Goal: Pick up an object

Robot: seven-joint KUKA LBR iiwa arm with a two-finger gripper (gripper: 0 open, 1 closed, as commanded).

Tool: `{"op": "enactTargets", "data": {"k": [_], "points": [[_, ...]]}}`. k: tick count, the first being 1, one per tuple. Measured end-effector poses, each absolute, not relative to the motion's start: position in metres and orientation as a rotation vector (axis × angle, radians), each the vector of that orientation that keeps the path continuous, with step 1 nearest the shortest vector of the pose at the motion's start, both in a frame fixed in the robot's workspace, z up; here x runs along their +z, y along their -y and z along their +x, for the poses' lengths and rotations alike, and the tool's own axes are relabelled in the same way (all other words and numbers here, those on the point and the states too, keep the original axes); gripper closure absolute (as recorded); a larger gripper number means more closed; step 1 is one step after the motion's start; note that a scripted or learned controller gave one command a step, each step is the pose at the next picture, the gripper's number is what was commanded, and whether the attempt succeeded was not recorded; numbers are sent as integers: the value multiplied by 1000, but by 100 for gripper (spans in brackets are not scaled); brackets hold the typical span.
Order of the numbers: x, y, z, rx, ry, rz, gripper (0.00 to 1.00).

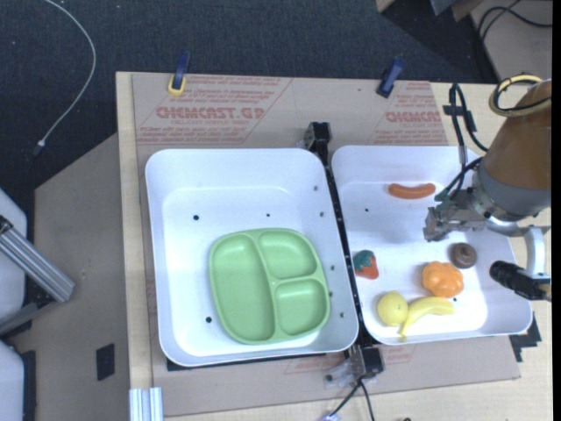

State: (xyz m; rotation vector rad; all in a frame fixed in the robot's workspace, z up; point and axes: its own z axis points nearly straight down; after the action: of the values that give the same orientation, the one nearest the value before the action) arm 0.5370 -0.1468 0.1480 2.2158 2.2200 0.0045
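End effector [441, 222] – finger state unclear – just below sausage [411, 190], apart from it.

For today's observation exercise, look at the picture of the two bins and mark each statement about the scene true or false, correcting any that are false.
1. The green plate lies in the left bin. True.
2. The sausage lies on the green plate. False: it lies in the right bin, near its far wall.
3. The banana is next to the lemon. True.
4. The gripper is over the left bin. False: it is over the right bin, between the sausage and the orange pepper.
5. The strawberry lies near the right bin's left wall. True.
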Motion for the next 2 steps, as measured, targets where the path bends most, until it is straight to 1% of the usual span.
{"op": "enactTargets", "data": {"k": [1,2], "points": [[209,144,546,6,-2218,2214,100],[241,144,548,4,-2219,2216,100]]}}
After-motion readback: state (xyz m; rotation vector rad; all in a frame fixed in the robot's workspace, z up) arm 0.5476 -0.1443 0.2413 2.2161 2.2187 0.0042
